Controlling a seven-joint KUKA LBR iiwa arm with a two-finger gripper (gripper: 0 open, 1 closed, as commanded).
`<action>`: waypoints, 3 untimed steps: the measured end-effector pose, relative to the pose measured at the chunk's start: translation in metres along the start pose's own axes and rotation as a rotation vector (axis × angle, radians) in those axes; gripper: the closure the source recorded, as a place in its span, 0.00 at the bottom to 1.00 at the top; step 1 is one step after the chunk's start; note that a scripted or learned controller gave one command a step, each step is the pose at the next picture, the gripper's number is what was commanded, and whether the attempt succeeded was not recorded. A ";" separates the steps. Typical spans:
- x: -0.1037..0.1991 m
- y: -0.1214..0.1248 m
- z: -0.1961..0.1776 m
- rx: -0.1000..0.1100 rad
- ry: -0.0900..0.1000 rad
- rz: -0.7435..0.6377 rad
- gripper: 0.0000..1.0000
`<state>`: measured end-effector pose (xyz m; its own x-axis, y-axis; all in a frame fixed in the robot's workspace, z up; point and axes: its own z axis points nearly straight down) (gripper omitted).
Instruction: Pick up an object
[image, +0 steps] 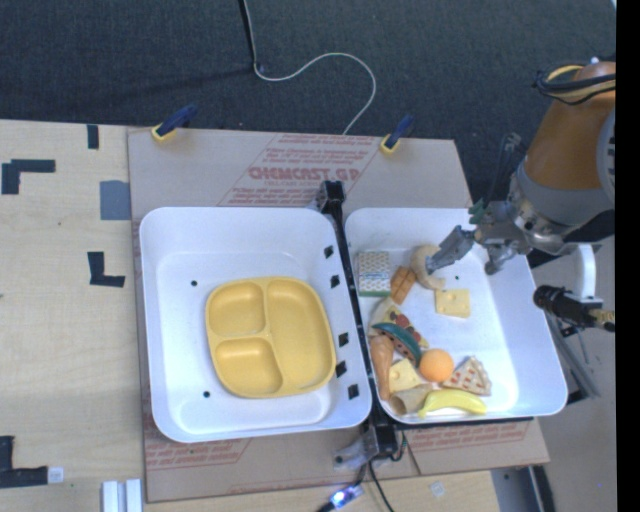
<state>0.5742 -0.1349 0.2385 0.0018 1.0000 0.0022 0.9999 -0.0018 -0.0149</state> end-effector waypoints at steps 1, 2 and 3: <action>0.000 0.002 -0.008 -0.013 -0.002 -0.003 0.00; 0.001 0.009 0.038 -0.010 -0.003 -0.003 0.00; 0.001 0.012 0.082 -0.010 -0.003 -0.003 0.00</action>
<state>0.5852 -0.1335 0.1563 -0.0016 1.0000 -0.0006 1.0000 0.0016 -0.0051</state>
